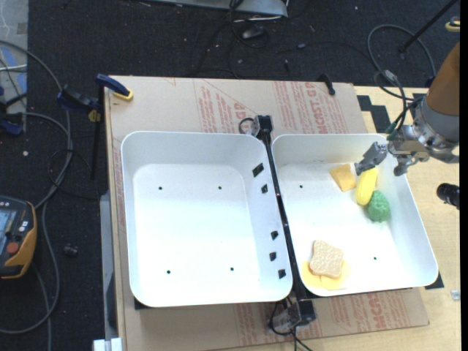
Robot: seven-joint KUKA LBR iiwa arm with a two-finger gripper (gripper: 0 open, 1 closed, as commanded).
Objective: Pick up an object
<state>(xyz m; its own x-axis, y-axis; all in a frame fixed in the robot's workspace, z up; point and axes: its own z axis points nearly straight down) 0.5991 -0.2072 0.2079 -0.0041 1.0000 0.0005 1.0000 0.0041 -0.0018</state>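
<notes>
- Toward the far right of the right bin [409,218] we see a yellow banana-shaped object [366,186], lying lengthwise from far to near.
- Its far end sits just below the gripper [386,159], whose two fingers are spread apart, one on each side; nothing is pinched between them.
- We find a green leafy object [378,206] touching the banana's near end on its right side.
- Just to the left of the banana lies a small yellow wedge [341,176], close to it; we cannot tell if they touch.
- At the near edge of the same bin, a tan slice of toast [327,259] rests on a flat yellow piece [326,279].
- We see the arm [442,115] reaching in from the right, its orange band above the wrist.
- Beside it on the left stands the left bin [197,218], both bins on a cardboard sheet [219,101].
</notes>
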